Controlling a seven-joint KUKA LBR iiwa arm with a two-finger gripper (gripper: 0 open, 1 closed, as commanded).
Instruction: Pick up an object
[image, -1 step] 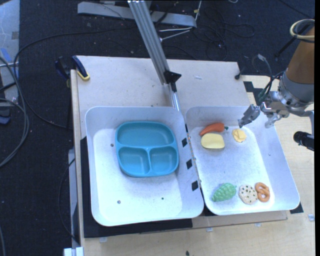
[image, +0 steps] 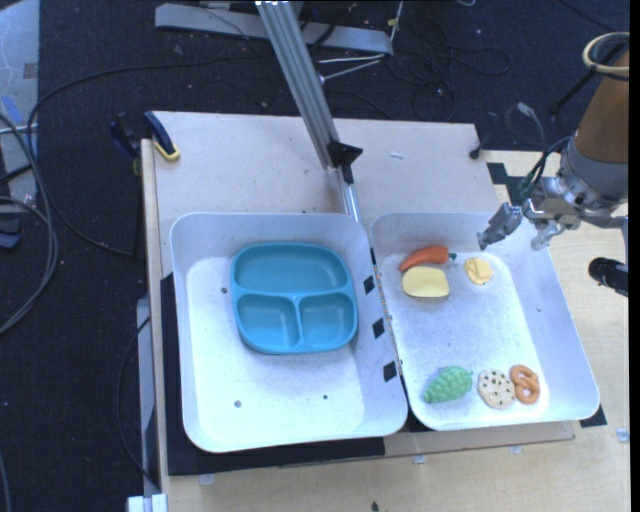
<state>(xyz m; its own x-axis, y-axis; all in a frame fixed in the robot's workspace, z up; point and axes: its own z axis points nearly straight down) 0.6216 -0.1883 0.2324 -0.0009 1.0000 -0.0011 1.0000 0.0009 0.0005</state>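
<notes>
Nearest the camera, the pale wooden bench (image: 480, 480) is showing its front edge, with a black mat peeking out beneath the two bins. Taking the right-hand white bin (image: 560, 340) as the landmark, three small items are lying in a row along its near edge: a green bunch of toy grapes (image: 448, 384) toward its near-left corner, a speckled cookie (image: 494, 388) just right of that, and a pretzel (image: 525, 383) touching or almost touching the cookie on its right side.

Farther in, toward the bin's far-left part, a yellow block-like piece (image: 425, 284) is resting with an orange carrot (image: 426, 257) just behind it, and a small pale yellow item (image: 478, 270) is sitting just to their right.

To the left of the landmark bin, the second white bin (image: 200, 400) is lying alongside, edges overlapping, and is holding a blue divided plate (image: 295, 297) in its far half.

Over the landmark bin's far-right rim, the gripper (image: 520, 228) is hanging from the grey arm, clear of every item; its fingers appear spread apart with nothing between them.

Beyond the bins, a bare board is stretching back, a slanted metal pole (image: 305, 85) is rising from its middle, and a yellow-tipped clamp (image: 160, 138) is sitting at its far-left corner. Dark carpet strewn with black cables (image: 60, 230) is surrounding the bench.
</notes>
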